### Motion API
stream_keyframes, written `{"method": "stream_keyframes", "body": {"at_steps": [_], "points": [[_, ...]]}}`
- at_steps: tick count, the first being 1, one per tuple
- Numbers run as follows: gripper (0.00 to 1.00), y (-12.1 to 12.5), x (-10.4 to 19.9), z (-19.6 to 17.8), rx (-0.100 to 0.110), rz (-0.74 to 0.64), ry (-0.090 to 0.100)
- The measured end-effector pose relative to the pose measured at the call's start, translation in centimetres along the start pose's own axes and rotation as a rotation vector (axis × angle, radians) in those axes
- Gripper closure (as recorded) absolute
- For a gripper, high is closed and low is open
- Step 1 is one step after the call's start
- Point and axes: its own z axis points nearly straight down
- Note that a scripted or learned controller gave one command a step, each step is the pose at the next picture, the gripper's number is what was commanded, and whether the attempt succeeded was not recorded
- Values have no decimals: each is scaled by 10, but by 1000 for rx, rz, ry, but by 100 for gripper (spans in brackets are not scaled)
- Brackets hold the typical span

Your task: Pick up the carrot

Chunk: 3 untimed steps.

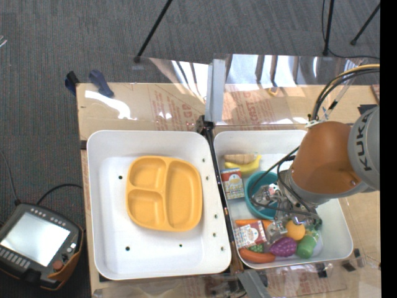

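One carrot (257,256) lies at the right bin's (340,228) front edge, just left of the gripper (291,219), whose grip cannot be told.

The carrot (257,256), orange-red with a green end, lies flat along the near wall of the right bin (345,231).

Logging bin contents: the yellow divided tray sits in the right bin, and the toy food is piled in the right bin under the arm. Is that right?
Not quite. The camera view shows the yellow tray in the left bin, not the right. The toy food, carrot included, is indeed in the right bin under the arm.
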Motion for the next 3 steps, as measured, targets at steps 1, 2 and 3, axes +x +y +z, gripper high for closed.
{"method": "stream_keyframes", "body": {"at_steps": [1,2,3], "points": [[0,1,21,2,-17,-328,-6],[0,-13,24,-6,-23,-491,0],[100,-13,19,-18,-17,-496,-11]]}}
